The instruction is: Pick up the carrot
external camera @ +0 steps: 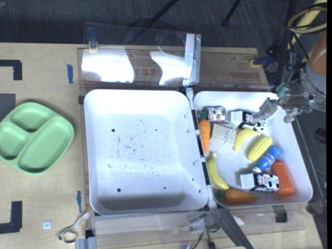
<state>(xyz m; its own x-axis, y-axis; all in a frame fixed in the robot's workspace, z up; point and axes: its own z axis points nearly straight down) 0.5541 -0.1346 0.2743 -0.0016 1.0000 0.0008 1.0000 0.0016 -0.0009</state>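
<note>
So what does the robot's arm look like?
The arm is grey metal with an orange band near the wrist. Yellow and black cables loop around its top. Its gripper is small and grey, made of thin metal pieces, with a little teal spot beside it.

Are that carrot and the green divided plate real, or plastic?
The carrot looks like a plastic toy: evenly orange, smooth, slightly shiny. The green plate also seems moulded plastic, one pale matte colour with rounded compartment edges. The look alone cannot confirm either.
</note>
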